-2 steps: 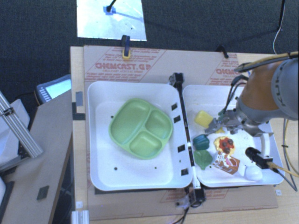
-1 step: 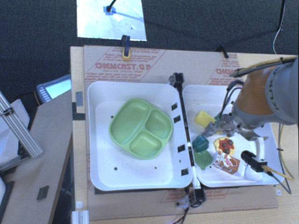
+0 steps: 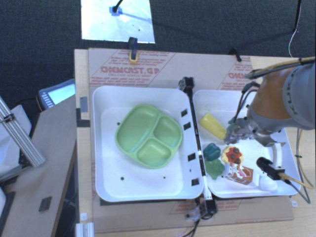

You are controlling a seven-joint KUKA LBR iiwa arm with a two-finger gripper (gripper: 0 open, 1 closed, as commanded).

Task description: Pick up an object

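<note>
Several small objects lie clustered in the right bin [image 3: 217, 97]: a yellow block [image 3: 212, 125], a teal piece [image 3: 212, 151] touching a green piece [image 3: 215, 168], and a red-and-yellow printed item [image 3: 234, 163]. The gripper [image 3: 232, 134] sits low between the yellow block and the printed item, though whether it is apart or together I cannot tell. Best, I judge, to commit to the yellow block, which lies clear of the others, centre over it and descend straight; the green divided tray [image 3: 148, 136] in the left bin [image 3: 106, 181] needs no attention.

left bin [image 3: 106, 181]: green divided plate [image 3: 148, 136] | behind bins: yellow clamp [image 3: 134, 57]
</note>
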